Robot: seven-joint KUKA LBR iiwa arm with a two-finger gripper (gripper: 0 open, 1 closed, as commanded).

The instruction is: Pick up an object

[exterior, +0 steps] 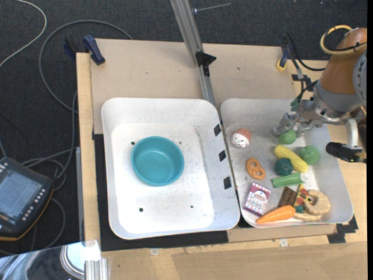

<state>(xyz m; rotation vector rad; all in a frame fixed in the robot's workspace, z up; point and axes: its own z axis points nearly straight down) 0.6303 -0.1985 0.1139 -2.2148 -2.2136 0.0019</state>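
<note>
Near the right bin's (344, 209) far edge, the gripper (288, 128) is hovering just over a green ball (286, 137); whether it is apart or together, I cannot tell. Descending straight, centred on the ball, is looking wisest.

Glossy plastic teal bowl (157, 160), matt white bins (116, 121), wooden bench (145, 69)
</note>
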